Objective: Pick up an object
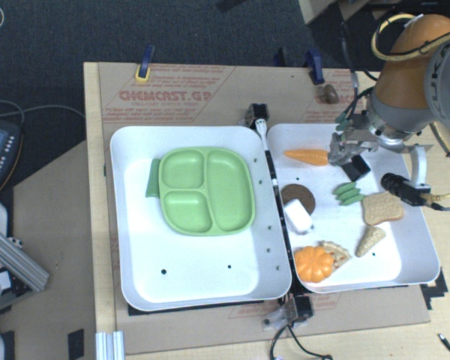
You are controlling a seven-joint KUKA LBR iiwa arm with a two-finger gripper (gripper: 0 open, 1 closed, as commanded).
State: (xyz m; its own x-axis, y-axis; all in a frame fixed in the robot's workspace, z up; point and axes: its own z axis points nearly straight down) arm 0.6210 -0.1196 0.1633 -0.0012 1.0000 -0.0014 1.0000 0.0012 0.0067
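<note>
A cardboard-covered counter (210, 88) stands on dark carpet, bearing two white bins. The carrot (306, 156), orange and tapered, lies at the right bin's (427, 265) far edge, just beside the pincer (343, 150); whether that is spread, I cannot tell. The left bin (127, 223) holds a green divided plate (207, 190).

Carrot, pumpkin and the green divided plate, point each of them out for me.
carrot (306, 156), camera view, middle of its orange body.
pumpkin (314, 263), camera view, centre of its top.
green divided plate (229, 190), camera view, floor of its long right compartment.
</note>
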